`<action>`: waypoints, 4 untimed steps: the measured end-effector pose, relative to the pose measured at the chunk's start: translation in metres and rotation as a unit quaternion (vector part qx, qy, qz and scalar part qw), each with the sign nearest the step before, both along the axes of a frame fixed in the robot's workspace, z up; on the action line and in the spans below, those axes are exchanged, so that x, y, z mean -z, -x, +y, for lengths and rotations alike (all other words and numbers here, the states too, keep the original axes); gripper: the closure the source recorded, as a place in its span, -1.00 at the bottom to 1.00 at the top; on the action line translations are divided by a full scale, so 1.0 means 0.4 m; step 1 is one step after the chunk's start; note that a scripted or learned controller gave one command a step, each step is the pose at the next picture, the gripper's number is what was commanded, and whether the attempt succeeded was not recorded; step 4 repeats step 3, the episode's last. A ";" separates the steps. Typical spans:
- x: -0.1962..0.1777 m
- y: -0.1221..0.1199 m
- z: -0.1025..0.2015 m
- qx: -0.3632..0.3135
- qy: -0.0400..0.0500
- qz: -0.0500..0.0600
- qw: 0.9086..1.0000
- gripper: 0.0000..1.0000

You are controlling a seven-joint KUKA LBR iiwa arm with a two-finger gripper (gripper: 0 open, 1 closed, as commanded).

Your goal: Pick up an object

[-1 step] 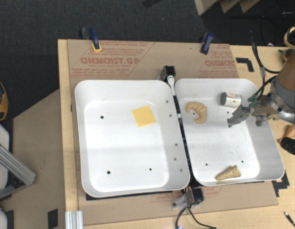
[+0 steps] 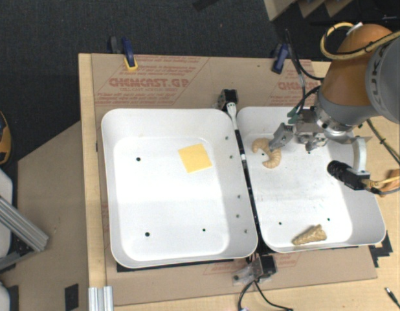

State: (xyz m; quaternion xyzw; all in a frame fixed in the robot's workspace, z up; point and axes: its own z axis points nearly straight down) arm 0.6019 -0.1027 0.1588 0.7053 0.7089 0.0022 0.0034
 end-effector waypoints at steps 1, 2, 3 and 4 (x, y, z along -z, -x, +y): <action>0.194 -0.095 -0.084 0.003 -0.001 0.004 1.000 -1.00; 0.157 -0.095 -0.081 0.003 0.000 0.002 1.000 1.00; -0.079 -0.168 0.101 0.000 -0.001 -0.001 1.000 1.00; -0.079 -0.168 0.101 0.000 -0.001 -0.001 1.000 1.00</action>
